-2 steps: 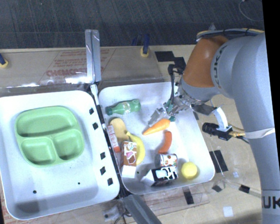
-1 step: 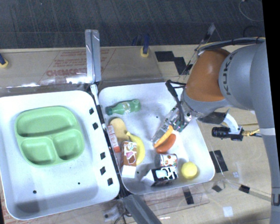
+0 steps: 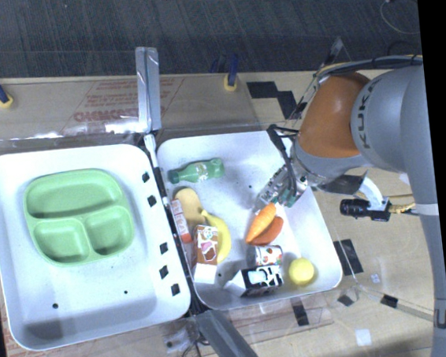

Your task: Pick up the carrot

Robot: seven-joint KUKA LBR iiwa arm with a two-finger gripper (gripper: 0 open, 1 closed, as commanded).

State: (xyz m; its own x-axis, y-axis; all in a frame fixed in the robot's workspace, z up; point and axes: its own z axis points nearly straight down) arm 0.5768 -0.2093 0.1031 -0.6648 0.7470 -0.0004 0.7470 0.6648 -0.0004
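The orange carrot [image 3: 263,225] lies in the right bin [image 3: 317,227], right of its middle, slanting with its upper end toward the arm. My gripper [image 3: 278,194] hangs low over the bin, right at the carrot's upper end and touching or almost touching it. The grey wrist and the orange band rise behind it to the right. The carrot's lower end rests on the bin floor just above a small carton.
The right bin also holds a green bottle [image 3: 196,171], a banana [image 3: 215,230], a red-and-white snack box [image 3: 206,247], a black-and-white carton [image 3: 263,276] and a lemon [image 3: 301,272]. A green divided tray [image 3: 79,214] sits in the left bin [image 3: 14,299].
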